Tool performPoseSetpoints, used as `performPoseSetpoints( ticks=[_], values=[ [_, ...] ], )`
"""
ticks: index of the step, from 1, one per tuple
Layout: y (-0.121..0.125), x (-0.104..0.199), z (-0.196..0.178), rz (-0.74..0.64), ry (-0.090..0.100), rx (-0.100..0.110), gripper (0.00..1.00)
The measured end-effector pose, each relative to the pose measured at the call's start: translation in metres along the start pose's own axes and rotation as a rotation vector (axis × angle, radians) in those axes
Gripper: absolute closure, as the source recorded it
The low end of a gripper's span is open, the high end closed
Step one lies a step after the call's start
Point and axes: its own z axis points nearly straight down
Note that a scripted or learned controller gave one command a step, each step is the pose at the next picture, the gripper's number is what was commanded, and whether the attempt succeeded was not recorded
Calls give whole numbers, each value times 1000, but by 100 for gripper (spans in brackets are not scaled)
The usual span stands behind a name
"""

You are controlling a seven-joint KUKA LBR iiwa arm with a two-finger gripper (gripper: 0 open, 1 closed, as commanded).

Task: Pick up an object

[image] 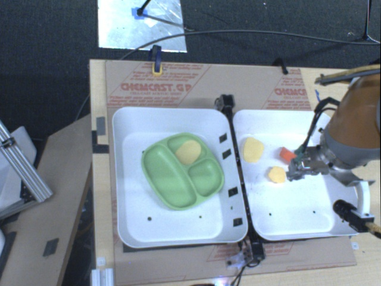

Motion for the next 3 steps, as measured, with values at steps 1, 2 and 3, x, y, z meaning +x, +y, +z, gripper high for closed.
performPoseSetpoints(
  ticks=[1,2,3],
  values=[
    [-5,5,-49,-1,0,-1,100],
    [2,57,-49,-6,2,4,100],
    [25,104,-36,-5,2,3,100]
  ],
)
